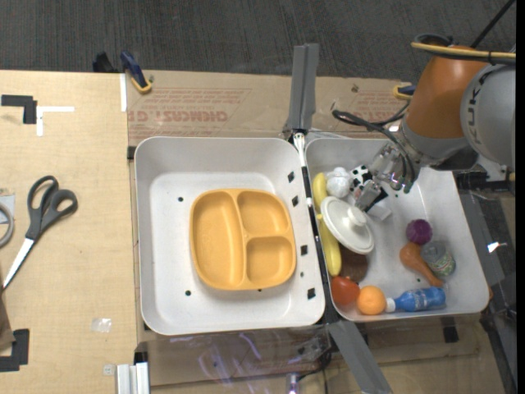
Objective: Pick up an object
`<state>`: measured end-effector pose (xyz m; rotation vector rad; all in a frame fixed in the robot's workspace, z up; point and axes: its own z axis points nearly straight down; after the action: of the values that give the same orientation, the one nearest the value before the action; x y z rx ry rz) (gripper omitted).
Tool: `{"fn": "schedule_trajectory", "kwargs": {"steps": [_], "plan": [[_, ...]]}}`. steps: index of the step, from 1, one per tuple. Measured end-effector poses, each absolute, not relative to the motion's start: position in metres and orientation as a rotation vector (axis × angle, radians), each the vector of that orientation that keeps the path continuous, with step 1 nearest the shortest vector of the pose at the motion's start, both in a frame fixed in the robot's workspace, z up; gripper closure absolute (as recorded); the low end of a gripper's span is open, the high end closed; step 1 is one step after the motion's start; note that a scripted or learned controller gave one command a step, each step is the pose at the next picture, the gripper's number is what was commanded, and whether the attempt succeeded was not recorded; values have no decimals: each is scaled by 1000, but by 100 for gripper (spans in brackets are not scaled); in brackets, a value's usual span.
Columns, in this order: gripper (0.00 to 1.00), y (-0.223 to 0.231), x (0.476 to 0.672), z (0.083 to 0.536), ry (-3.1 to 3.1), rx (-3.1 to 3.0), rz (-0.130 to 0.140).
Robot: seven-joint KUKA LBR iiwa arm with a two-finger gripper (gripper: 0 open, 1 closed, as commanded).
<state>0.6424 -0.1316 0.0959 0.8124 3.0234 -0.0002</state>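
**Arm down in the right bin, over the pile at its back**

I've got the arm (459,105) reaching in from the right, orange band up top, and its gripper (376,194) is low in the right bin (467,245), near the back left corner. From this angle I can't tell how far the claw is spread, nor whether anything sits inside it.

Right by the claw there's a black-and-white dice (359,176), with a white ball (337,182) just beside it. Below those lies a white round lid (348,224), tilted, and the claw tip sits at its upper right edge. A yellow banana (328,240) runs along the left wall of this bin.

Further forward I see a purple ball (419,231), an orange drumstick-shaped toy (415,261) and a grey-green can (440,260) just beside it. At the front: a red tomato (344,289), an orange (372,300) touching it, and a blue bottle (420,300) lying flat.

The left bin (156,245) holds a yellow divided plate (243,239), flat in the middle. Scissors (39,216) lie on the bench, well apart from both bins.
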Motion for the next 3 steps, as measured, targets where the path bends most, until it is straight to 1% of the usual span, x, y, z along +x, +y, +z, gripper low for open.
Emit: {"fn": "schedule_trajectory", "kwargs": {"steps": [1,2,3], "plan": [[0,-202,629,95,3098,468,-2],[0,-105,586,93,3065,662,-2],[0,-171,585,93,3117,350,-1]]}}
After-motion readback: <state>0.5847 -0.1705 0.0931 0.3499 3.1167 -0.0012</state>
